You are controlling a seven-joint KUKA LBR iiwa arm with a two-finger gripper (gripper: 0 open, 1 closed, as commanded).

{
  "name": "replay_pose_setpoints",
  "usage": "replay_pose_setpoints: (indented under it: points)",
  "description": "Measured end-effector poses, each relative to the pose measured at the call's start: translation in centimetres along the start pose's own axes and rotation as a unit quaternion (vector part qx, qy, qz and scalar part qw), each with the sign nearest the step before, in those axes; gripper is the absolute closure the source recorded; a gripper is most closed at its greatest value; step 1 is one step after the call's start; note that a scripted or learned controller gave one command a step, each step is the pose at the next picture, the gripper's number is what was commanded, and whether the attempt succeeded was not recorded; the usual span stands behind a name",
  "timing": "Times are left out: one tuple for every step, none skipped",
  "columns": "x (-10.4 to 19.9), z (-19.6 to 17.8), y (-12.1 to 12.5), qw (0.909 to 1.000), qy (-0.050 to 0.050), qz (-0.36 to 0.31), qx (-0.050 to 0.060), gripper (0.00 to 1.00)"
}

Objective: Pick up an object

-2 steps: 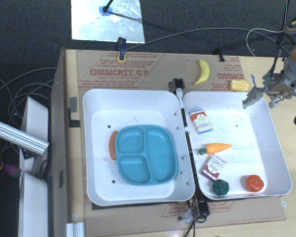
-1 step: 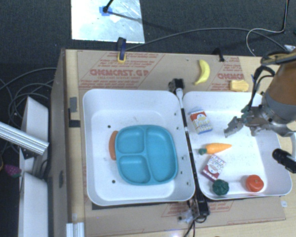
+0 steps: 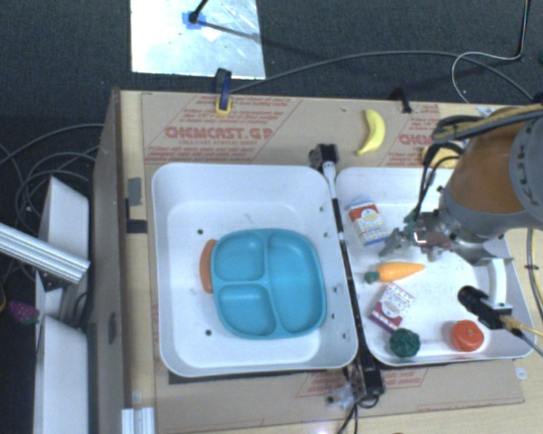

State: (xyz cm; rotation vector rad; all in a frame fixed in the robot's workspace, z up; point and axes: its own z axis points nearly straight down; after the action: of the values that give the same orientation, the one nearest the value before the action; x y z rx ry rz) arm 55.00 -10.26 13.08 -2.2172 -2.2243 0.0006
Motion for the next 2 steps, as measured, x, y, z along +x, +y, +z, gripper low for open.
replay_pose_setpoints:
  points:
    - [1.9, 4.7, -1.6, 1.0000, 0.000, 0.001, -0.001, 0.00]
    - [1.9, 3.6, -1.5, 1.0000, 0.000, 0.001, -0.001, 1.00]
